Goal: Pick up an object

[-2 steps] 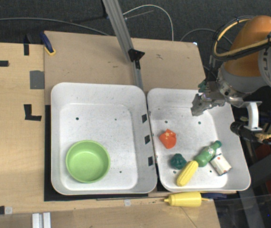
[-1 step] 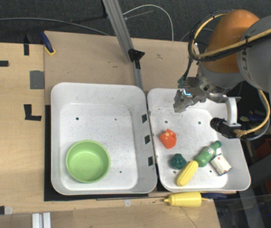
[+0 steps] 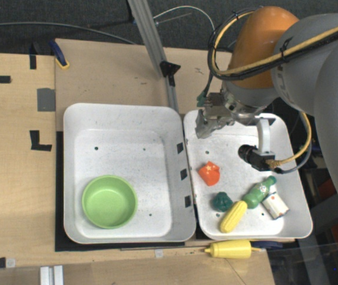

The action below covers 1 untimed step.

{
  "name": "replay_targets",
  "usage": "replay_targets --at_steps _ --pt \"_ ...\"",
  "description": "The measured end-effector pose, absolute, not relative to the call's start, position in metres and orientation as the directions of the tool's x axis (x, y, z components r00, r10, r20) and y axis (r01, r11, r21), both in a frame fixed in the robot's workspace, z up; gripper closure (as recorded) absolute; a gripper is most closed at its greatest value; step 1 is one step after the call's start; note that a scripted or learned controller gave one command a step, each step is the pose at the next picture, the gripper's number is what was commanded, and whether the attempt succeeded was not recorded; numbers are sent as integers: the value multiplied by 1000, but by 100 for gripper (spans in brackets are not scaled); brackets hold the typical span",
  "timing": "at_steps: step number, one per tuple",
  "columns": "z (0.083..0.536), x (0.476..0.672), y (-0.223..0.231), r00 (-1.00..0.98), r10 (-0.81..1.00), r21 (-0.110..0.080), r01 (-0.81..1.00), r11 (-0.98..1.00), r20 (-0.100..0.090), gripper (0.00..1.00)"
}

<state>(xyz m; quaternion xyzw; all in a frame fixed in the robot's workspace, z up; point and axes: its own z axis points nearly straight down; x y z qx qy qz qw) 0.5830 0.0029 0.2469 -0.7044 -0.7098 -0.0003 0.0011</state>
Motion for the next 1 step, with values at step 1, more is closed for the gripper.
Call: replay_targets --at_steps 1 --pt "230 580 54 -6 1000 -4 1000 6 1 100"
